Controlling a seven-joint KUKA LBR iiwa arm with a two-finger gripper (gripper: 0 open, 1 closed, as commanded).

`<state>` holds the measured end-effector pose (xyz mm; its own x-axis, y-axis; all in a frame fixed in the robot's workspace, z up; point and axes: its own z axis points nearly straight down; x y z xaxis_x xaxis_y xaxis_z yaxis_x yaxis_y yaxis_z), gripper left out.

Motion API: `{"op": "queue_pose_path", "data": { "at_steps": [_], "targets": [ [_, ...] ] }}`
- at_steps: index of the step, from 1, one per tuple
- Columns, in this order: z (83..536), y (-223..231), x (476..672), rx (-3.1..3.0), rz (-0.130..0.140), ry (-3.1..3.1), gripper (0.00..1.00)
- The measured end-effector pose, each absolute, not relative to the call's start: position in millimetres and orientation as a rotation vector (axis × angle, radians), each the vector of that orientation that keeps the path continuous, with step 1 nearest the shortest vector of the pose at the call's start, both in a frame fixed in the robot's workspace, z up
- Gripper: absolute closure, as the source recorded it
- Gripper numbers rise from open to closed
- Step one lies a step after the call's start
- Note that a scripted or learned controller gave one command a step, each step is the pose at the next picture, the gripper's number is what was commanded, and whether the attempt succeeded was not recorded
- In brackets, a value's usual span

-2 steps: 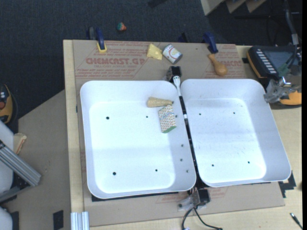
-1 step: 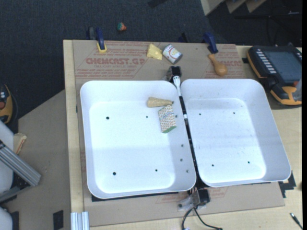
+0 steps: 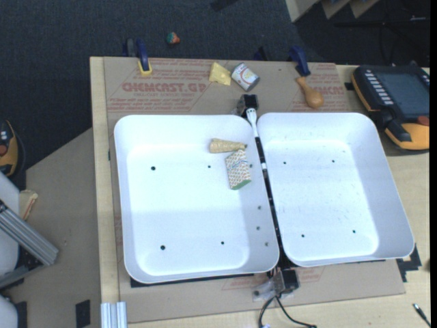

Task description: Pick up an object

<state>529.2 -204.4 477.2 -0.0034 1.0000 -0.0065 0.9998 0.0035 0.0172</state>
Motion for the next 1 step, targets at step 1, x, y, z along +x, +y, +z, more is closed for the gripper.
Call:
{"op": "queue_pose_path", "data": {
  "at_steps": [1],
  "targets": [
    [367.1, -147.8, 552.3, 2.221, -0.005, 2.236, 1.00]
  ]
}}
